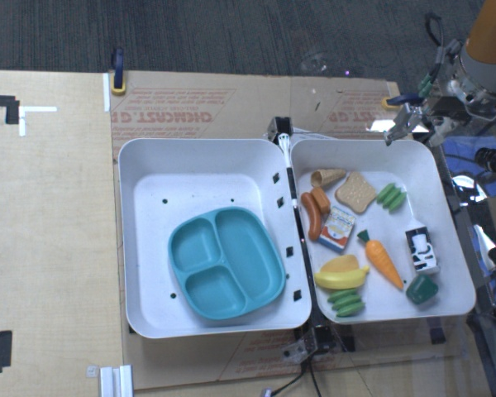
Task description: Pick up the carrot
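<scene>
one camera view is looking down on both bins. the carrot (383, 261) is lying in the right bin (450, 222), in its lower middle part, green top pointing to the upper left and orange tip to the lower right, so its long axis is running on a diagonal across the bin floor. the gripper (407, 124) is hovering at the top right, over the far rim of the right bin, well apart from the carrot. from the gripper the carrot is lying toward the bottom of the view and slightly left. the state of the gripper cannot be told at this size; nothing is showing in its grasp.

judgement: the coming move is calling for a reach across the bin toward the near side, with the grasp set across the diagonal axis.

contents of the right bin: a yellow banana (341, 274) is sitting just beside the carrot's left, a green pea pod (345, 303) below it. a small carton (337, 228) is lying near the carrot's top. a black and white milk carton (422, 250) and a dark green item (422, 289) are standing to its right, the latter close to the tip. sausages (314, 210), a toast slice (356, 193), a bread roll (327, 176) and a green bean piece (391, 195) are occupying the far half.

the left bin (140, 222) is holding a teal divided plate (225, 262), its compartments bare.
</scene>
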